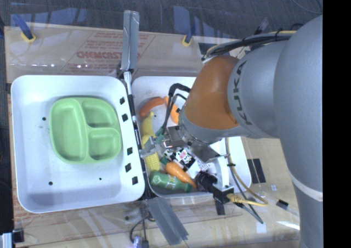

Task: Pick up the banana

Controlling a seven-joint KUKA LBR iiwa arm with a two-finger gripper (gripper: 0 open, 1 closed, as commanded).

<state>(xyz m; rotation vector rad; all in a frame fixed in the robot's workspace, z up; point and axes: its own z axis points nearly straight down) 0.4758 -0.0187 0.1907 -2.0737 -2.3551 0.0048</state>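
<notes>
The banana (147, 125) is a yellow toy lying along the left wall of the right bin (242, 160), its length running roughly front to back. The grey arm with its orange band (211, 99) hangs over the middle of that bin and hides much of it. My gripper (166, 144) is low in the bin, just right of and slightly nearer than the banana, among the toys. Nothing shows the banana lifted off the bin floor.
Around the banana lie an orange toy (151, 106), a corn cob (152, 159), a carrot (179, 172) and a green toy (168, 182). The left bin (33, 186) holds a green divided plate (86, 129). A ridge with black clips (130, 131) separates the bins.
</notes>
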